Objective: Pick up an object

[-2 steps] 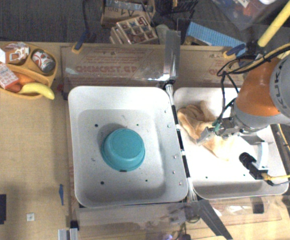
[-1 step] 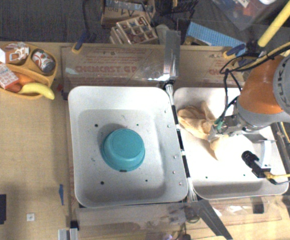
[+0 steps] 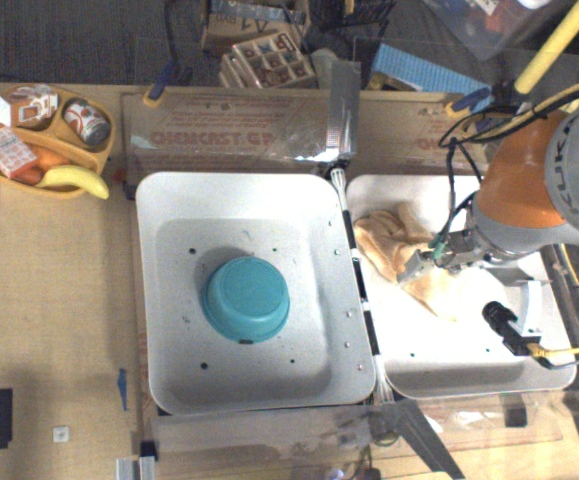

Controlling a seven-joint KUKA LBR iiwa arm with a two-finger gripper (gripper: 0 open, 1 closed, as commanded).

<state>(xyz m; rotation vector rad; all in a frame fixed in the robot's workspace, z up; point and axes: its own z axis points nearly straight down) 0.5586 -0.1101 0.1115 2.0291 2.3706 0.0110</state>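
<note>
Centrally, the left bin [image 3: 159, 218] holds an upturned teal bowl [image 3: 247, 299] with open floor on all sides. At right, the right bin [image 3: 409, 190] holds a crumpled tan cloth [image 3: 394, 243] along its left wall. The gripper [image 3: 416, 267] sits at the cloth's lower edge; its finger opening cannot be judged. Cardboard [image 3: 229, 128] behind the bins carries faint, unreadable red lettering.

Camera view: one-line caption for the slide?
KUKA arm's claw down on tan cloth in right bin; teal bowl upside down in left bin.

The arm [image 3: 529, 183] reaches in from the right, wrist angled down and leftward.
</note>
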